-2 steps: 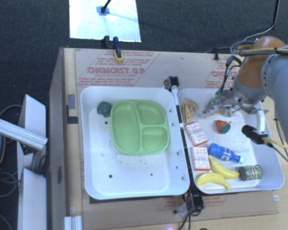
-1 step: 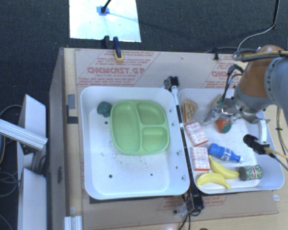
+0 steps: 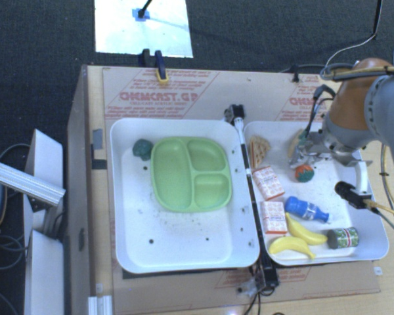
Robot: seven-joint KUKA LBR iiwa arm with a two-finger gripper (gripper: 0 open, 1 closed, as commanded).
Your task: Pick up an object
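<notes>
The gripper (image 3: 306, 155) hung low over the far part of the right bin (image 3: 374, 231), and how far it was open could not be told from this slanted view; nothing showed clearly as held. Directly at its near side, touching or nearly so, sat a small round orange-and-green ball (image 3: 304, 172), the likeliest target. It lay just nearward of the gripper, so only a short drop seemed needed. Being round, it offered no long axis to align with. Nearer in the same bin lay a blue bottle (image 3: 307, 209), a yellow banana (image 3: 295, 240) and a small can (image 3: 342, 238), all well apart from the gripper.
</notes>
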